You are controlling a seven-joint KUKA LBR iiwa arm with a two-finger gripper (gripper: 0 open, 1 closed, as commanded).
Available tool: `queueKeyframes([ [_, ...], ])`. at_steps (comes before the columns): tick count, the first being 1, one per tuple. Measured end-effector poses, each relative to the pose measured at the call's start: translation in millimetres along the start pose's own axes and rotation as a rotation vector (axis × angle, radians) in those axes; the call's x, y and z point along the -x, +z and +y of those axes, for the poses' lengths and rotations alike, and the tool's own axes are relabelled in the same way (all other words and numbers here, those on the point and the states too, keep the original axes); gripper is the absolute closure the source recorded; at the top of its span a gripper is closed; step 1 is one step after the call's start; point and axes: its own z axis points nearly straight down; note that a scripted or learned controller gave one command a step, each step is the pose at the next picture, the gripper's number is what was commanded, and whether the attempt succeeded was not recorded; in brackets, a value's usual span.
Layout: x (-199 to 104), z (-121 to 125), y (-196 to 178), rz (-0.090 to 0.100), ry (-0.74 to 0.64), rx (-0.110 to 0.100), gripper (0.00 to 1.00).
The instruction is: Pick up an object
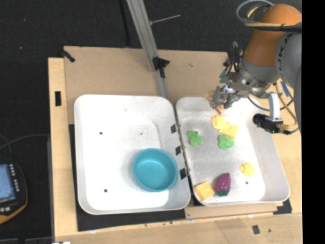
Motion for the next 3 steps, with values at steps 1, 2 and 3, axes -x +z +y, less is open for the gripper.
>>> queueKeyframes([
  [1,-42.0,-22.1,-14.7,0.002,0.000,-0.007,1.00],
  [2,-90.2,-42.3,-28.4,0.004,-0.004,-0.007,1.00],
  [3,-136.5,-64.7,-17.0,0.002,-0.003,-0.009,1.00],
])
